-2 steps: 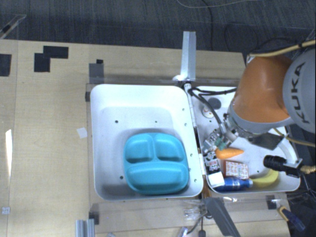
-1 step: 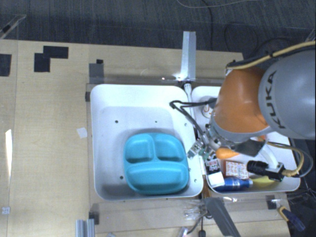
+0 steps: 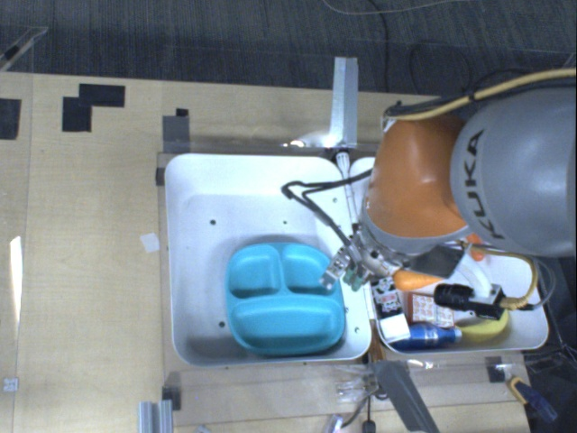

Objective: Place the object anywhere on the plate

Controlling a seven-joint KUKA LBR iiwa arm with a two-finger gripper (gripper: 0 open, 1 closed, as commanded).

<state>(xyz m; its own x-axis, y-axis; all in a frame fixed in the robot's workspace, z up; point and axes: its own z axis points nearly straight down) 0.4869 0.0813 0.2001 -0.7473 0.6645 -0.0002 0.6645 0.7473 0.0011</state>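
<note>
A blue plate [image 3: 270, 318] with three compartments lies in the front right part of the left bin [image 3: 194, 242]. My gripper [image 3: 341, 273] hangs over the plate's right rim, by the upper right compartment, close to the wall between the two bins. Glare and clutter around its tip hide whether anything is in it. The arm's orange band and grey body cover most of the right bin [image 3: 536, 332].
In the right bin's front part lie an orange carrot [image 3: 416, 280], a red and white box [image 3: 424, 309], a blue bottle [image 3: 428, 336] and a yellow banana [image 3: 489, 328]. A metal post [image 3: 344, 102] stands behind the bins. A black cable [image 3: 311, 197] loops over the left bin.
</note>
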